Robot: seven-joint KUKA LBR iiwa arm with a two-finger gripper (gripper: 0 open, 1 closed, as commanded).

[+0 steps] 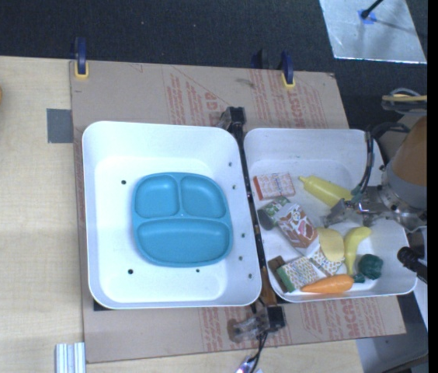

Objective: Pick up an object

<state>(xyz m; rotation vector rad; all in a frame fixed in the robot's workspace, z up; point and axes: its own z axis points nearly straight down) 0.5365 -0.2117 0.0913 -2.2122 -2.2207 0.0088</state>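
Bright, even overhead light; soft, slightly blurry picture.

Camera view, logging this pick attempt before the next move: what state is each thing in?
Blue divided plate: flat in the left bin, compartments bare.
Yellow bottle: lying on its side in the right bin.
Carrot: lying flat by the near wall.
Green item: resting in the near right corner.
Gripper: low over the right bin, beside the bottle.

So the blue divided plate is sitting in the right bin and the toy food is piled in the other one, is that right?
Not quite. The blue divided plate sits in the left bin, not the right. The toy food, such as the carrot and the yellow bottle, is piled in the right bin. The camera view shows this.
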